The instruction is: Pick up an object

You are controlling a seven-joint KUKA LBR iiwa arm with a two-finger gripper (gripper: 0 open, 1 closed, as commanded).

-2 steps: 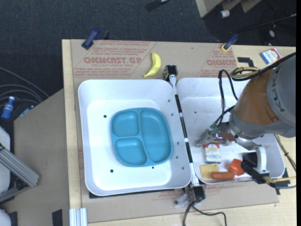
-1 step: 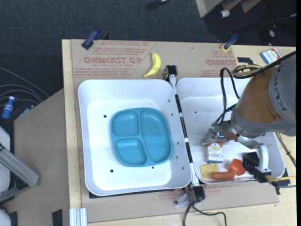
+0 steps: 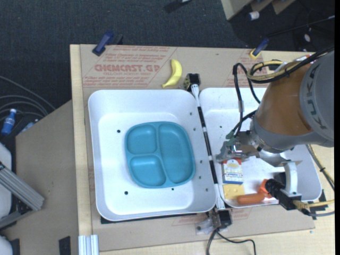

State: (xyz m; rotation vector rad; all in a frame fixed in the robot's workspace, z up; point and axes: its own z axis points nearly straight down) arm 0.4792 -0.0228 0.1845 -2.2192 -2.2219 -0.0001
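The arm [image 3: 289, 108] reached in from the right of the frame and bent down over the right bin [image 3: 212, 102], its orange-banded wrist covering much of that bin's upper half. The jaws [image 3: 234, 150] hung low at the bin's left side, close to the divider between the bins; whether they stood apart or together could not be told, as the wrist hid them.

Just below them, toward the lower right of the frame, lay the likely targets: a small packet with a red and white label [image 3: 232, 170], a yellow flat piece [image 3: 231, 190] beneath it, and an orange carrot-shaped toy [image 3: 249, 198] touching the yellow piece. Judging by that pose, the arm was poised over the packet.

The left bin [image 3: 103, 142] held a blue divided plate [image 3: 159, 154] at frame centre. A toy banana [image 3: 173, 74] rested on the tabletop [image 3: 85, 89] above the bins, outside both.
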